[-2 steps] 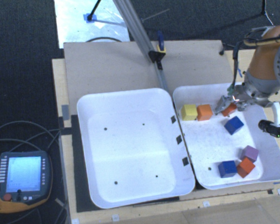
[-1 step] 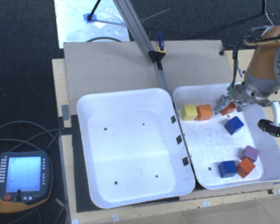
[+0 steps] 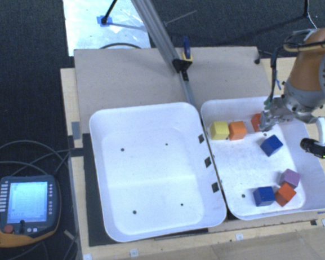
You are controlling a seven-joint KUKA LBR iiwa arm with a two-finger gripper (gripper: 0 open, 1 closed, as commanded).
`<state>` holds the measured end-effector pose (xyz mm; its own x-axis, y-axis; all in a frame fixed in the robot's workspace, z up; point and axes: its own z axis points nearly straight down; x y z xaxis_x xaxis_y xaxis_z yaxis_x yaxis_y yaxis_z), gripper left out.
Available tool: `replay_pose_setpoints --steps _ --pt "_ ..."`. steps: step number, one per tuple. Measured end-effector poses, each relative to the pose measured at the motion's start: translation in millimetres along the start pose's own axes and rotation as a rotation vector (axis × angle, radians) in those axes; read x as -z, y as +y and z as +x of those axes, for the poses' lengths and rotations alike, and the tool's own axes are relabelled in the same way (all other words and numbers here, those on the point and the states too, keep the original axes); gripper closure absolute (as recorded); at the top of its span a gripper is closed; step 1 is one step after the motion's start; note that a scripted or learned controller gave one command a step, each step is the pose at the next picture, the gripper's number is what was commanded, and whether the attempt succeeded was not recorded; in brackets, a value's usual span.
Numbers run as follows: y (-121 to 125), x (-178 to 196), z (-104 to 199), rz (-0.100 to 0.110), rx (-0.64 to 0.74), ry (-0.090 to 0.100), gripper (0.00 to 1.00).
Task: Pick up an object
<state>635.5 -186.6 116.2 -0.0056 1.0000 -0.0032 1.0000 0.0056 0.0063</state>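
Two shallow white plastic bins with rounded corners and smooth, slightly speckled floors sit side by side on a pale wooden bench [image 3: 224, 64]. The left-hand white bin [image 3: 103, 126] has a bare floor marked by four small dark dots. The right-hand white bin [image 3: 321, 197] holds all the blocks, which look like small hard-edged cubes with matte faces.

Along that bin's 12 o'clock wall lie a yellow cube [image 3: 219, 130] and, touching it on its 3 o'clock side, an orange cube [image 3: 238, 130]. Just beyond, a red-orange block [image 3: 256, 122] is partly hidden by the metal two-finger gripper [image 3: 265, 122], which hangs low against it at the bin's 1 o'clock corner; whether the claw is spread or closed cannot be told, since the fingertips blur into the block. The grey arm with its orange band [image 3: 306, 63] reaches in from 3 o'clock.

A blue cube [image 3: 271, 145], turned diagonally, lies alone near the bin's centre with open floor on every side. At 5 o'clock a second blue cube [image 3: 264, 195], a tilted orange-red cube [image 3: 285, 194] and a lilac cube [image 3: 290, 177] cluster close together, the orange-red one touching both neighbours and near the 6 o'clock rim.

A slanted grey metal pole [image 3: 159, 30] crosses from 12 o'clock to the seam between the bins. A grey teach pendant with lit screen [image 3: 25, 209] rests on dark carpet at 9 o'clock.
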Motion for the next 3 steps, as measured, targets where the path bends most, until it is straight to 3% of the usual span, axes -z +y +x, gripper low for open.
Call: replay_pose_setpoints --steps 3 --pt "16.2 148.0 -3.3 -0.003 0.0 0.0 1.0"
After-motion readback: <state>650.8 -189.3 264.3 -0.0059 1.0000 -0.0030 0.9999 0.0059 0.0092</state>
